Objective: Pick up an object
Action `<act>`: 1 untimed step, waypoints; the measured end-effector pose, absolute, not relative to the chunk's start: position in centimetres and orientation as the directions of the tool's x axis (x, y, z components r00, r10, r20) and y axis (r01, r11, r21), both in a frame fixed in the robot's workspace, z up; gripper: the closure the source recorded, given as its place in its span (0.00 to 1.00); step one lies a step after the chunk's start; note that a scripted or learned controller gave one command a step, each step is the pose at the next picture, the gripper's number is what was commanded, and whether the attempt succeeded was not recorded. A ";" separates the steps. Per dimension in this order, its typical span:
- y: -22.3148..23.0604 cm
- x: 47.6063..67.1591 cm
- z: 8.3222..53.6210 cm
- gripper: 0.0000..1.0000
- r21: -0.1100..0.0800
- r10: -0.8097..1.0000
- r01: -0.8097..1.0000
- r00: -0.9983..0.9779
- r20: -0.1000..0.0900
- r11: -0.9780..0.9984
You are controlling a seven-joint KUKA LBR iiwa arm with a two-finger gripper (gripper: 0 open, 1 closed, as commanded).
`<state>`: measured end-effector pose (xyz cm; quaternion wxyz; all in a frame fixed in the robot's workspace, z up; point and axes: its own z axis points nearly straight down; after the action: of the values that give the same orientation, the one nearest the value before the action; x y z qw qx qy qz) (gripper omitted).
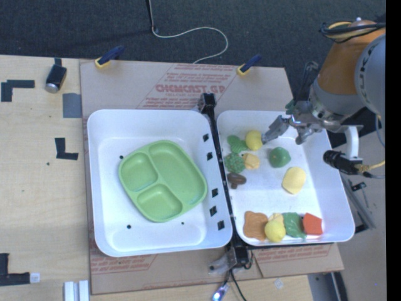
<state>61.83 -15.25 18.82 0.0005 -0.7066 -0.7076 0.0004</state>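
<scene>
My gripper [288, 134] hangs over the far part of the right bin [331, 193]. Its two fingers are spread apart, open, with nothing between them. Just below it in the view lies a round green piece [279, 157]. A yellow piece [253, 140] lies to its left, close to the left fingertip [274, 133]. Further toward the front rests a pale yellow lemon-like piece [294, 180].
The right bin also holds green leafy pieces [235, 153], a brown piece [236, 180], and along its front wall an orange piece [255, 224], a yellow one [275, 229], a green one [292, 224] and a red one [312, 224]. A green compartment plate [163, 179] lies in the left bin [106, 168].
</scene>
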 end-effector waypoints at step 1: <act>-21.7 60.0 23.7 0.00 0.003 1.000 1.000 0.004 -0.004 -0.004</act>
<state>59.98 -21.72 23.71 -0.0026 -0.7086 -0.7056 0.0006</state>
